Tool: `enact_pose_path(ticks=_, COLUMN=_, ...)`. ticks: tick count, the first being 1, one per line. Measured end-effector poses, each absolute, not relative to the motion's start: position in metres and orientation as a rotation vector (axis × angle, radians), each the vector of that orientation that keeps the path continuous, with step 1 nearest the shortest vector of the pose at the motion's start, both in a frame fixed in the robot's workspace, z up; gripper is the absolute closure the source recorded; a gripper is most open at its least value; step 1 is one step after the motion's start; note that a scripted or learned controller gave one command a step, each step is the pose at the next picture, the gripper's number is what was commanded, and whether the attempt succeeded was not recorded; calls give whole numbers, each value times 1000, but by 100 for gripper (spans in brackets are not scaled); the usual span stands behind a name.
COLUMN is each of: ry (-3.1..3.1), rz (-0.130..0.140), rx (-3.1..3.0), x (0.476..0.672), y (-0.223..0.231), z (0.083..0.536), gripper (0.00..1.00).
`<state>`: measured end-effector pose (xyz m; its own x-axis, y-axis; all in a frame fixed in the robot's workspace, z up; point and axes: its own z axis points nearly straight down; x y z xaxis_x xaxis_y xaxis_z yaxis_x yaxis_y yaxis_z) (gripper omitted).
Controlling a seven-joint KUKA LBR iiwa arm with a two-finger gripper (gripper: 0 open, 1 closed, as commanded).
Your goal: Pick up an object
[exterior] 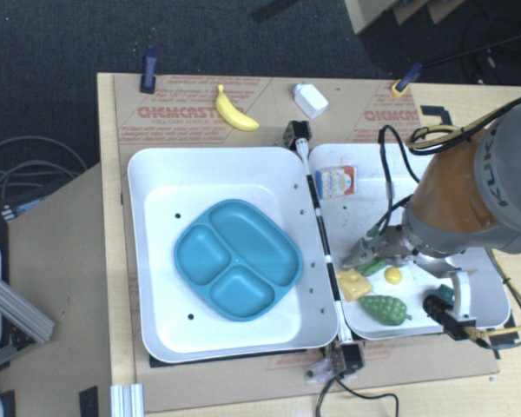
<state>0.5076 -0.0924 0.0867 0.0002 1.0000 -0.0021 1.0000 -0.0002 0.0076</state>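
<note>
**Nothing lifted yet**

My tool (375, 257) hovers low in the right white bin (495, 307), just above the pale yellow wedge-shaped block (353, 285); I cannot tell its opening. The block lies in the bin; grasp and lift remain.

Here's my arm (495, 189) coming in from the right: a fat rounded grey shell, smooth and matte, with dark lettering partly readable on its far right side. Below that sits my broad orange band (447, 194), glossy, catching a soft highlight. Black cables (389, 159) loop off my far side, with a yellow-and-black bundle running alongside near the top. Down at the wrist I narrow into a pale grey metal collar, and my gripper (378, 254) is a cluster of dark and silvery parts, too tangled to read clearly. A black block with a white bracket hangs on my near side.
</note>
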Motion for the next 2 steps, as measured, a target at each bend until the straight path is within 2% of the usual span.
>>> enact_pose_path(ticks=1, ry=2212, rz=7, rx=2216, x=508, y=-93, z=97, gripper=100)
enact_pose_path(ticks=2, ry=2212, rz=7, rx=2217, x=508, y=-93, z=97, gripper=0)
